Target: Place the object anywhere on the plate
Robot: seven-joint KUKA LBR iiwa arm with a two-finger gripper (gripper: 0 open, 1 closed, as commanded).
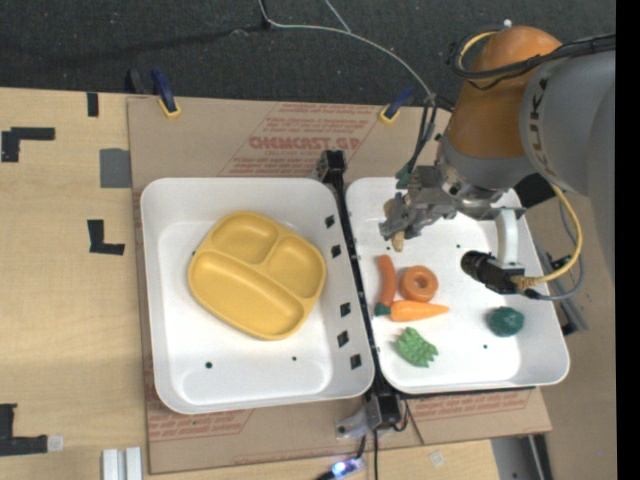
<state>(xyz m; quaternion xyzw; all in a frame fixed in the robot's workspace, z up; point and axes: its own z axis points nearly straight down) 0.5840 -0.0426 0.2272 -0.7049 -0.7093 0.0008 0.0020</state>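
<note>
Claw of mine (397, 231) hangs right of center above a carrot (385, 279); grip state impossible to tell.

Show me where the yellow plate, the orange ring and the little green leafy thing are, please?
Yellow divided plate (258, 313): camera view, on its large front compartment.
Orange ring (419, 284): camera view, on the ring's band, beside its hole.
Green leafy toy (415, 347): camera view, on its middle.

You have: bins (160, 268) 2 | yellow plate (258, 272) 1 | carrots (418, 311) 2 | orange ring (419, 284) 1 | green pieces (415, 347) 2
</note>
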